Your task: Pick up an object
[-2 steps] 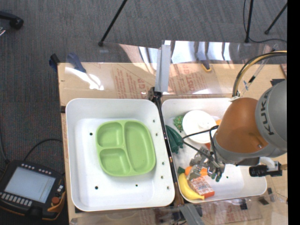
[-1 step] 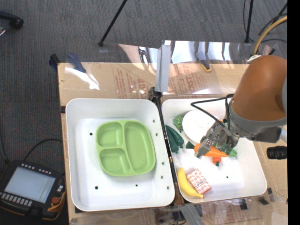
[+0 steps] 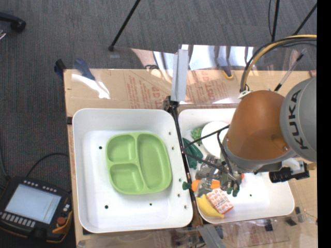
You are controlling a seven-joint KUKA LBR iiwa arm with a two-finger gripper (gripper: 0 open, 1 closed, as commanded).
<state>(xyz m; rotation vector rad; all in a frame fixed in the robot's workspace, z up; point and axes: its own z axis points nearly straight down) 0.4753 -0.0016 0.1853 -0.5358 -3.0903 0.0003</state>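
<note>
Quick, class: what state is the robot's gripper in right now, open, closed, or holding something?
Gripper: cannot be told. It sits low in the right bin above the banana and small packet.

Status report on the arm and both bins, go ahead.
Gripper low in right bin, over clutter. Banana and red-white packet just beside it. Green divided plate in left bin.

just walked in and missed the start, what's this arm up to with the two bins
A grey KUKA arm with an orange band reaches from the right into the right bin, its pincer low over a cluster of small items. Beneath it lie a banana and a red and white packet, with a white plate behind. Nothing is visibly held. The left bin holds a green divided tray.
</note>
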